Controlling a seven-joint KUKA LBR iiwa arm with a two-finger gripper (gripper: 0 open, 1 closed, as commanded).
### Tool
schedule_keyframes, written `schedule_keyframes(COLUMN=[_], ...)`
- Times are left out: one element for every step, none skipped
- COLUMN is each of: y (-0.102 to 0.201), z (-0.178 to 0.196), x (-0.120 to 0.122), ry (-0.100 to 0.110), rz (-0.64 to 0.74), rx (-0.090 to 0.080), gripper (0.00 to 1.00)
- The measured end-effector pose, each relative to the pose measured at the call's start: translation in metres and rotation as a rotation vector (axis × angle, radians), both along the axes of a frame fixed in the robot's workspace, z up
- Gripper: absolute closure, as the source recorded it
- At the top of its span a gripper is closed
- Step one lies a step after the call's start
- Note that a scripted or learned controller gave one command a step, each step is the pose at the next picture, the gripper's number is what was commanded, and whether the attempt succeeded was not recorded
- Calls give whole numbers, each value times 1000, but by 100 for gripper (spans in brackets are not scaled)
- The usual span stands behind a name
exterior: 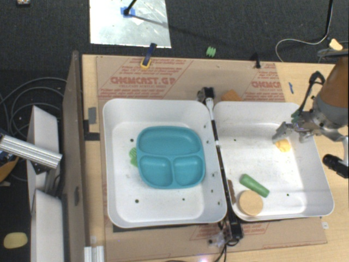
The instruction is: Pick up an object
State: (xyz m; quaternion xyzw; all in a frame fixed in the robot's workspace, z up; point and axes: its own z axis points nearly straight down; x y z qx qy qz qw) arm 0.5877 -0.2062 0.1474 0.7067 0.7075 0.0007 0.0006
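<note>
Yellow object (pixel 282 144) lies on the floor of the right bin (pixel 305 201), toward its far right corner, and the gripper (pixel 291 131) hangs just above it, touching or nearly so; I cannot tell from this slanted view whether the jaws are spread or pressed together, and nothing shows between them. To do the pick well, I judge the gripper should centre over the small piece, straddle it and sink almost to the bin floor before closing, then lift straight. Near the bin's front edge, the green piece (pixel 254 185) and tan disc (pixel 251 202) lie well apart from it.
</note>
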Motion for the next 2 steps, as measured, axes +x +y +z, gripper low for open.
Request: schedule_keyframes(y=[0, 0], z=[-66, -50], x=[19, 21], ry=[1, -6], rz=[5, 6], rx=[-1, -2], gripper=[0, 100])
